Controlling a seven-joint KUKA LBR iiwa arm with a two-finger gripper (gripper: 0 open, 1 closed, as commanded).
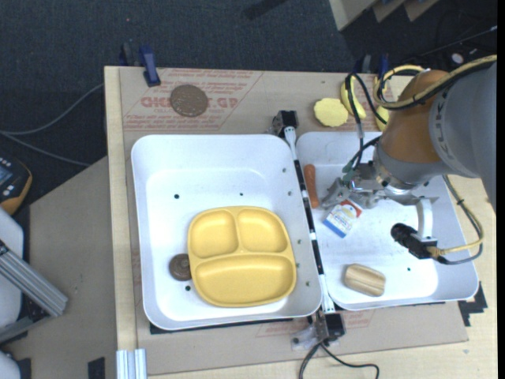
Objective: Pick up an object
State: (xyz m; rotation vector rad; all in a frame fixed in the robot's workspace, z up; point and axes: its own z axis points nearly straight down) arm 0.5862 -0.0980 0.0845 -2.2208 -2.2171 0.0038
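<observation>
Packet [341, 218]: small, flat, roughly square. White face with a blue band at its lower end and a red patch at the upper corner. The print is too small to read. It lies tilted on the floor of the right bin [442, 287], left of centre, near the wall shared with the left bin [146, 212]. It sits apart from the other things in that bin.

Gripper [353, 193]: hangs from the arm [418, 129], just above the packet's upper edge in this view. Cannot tell whether it is spread or pressed together, as the metal parts run into one another there. Whether it touches the packet is also unclear.

Counts:
- 2 bins, side by side.
- Right bin holds 3 things:
  - 1 packet.
  - 1 stick [311, 185], orange-red, lying along the left wall.
  - 1 block [364, 279], tan with rounded ends, near the front edge.
- Left bin holds 2 things:
  - 1 tray [239, 255], yellow, with 3 compartments.
  - 1 disc [180, 267], brown, at the tray's left rim.
- Bench [118, 172], beyond the bins, holds 2 things:
  - 1 bench disc [188, 99], brown.
  - 1 lump [331, 111], yellow, possibly a sponge.

Hidden or poor:
- The arm covers the right bin's far right corner.
- The disc's right side is tucked under the tray's rim.
- The stick's upper end sits close against the wall, so its outline there is hard to separate.
</observation>
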